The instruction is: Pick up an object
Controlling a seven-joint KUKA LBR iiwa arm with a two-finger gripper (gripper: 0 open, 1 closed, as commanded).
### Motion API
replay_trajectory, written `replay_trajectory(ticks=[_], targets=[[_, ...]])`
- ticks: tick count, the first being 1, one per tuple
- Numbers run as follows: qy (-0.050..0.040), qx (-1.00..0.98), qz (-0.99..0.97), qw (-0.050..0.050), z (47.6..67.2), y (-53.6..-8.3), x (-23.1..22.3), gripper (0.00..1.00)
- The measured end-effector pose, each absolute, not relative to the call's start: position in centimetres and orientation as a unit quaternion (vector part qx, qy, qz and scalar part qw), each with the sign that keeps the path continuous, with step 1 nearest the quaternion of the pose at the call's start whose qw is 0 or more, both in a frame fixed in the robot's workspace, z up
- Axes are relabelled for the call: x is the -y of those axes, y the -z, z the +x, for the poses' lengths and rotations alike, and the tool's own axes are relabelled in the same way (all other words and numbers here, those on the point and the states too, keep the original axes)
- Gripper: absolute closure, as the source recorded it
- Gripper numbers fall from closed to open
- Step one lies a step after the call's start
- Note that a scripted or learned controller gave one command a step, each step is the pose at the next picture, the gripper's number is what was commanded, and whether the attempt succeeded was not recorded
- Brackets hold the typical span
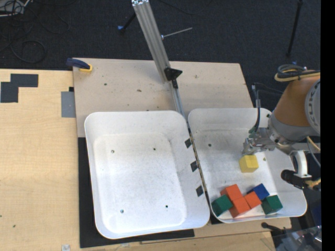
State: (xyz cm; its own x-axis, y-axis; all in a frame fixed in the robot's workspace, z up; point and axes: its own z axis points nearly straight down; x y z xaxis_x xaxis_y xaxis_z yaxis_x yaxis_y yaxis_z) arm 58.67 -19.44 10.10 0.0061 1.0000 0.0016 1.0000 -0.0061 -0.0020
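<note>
surface (157,88) carries two bins | right bin (220,129) under tool | tool (255,146) just above yellow block (249,163), fingers' state cannot be told | step: approach, nothing gripped | next: descend straight, close on block

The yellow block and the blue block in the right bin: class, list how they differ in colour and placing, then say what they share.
1. Colour: the yellow block is yellow; the blue block is blue.
2. Company: the yellow block lies alone; the blue block sits packed among orange and green blocks.
3. Arm: the yellow block lies just below the gripper; the blue block lies farther from it, near the bin's front edge.
Shared: both are small blocks in the right bin.
</note>
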Motion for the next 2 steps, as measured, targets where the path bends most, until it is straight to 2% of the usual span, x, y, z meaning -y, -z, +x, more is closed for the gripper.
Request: replay_trajectory(ticks=[2], targets=[[0.0009, 0.708, -0.706, -0.002, 58.2, -21.4, 20.1, 1.0]])
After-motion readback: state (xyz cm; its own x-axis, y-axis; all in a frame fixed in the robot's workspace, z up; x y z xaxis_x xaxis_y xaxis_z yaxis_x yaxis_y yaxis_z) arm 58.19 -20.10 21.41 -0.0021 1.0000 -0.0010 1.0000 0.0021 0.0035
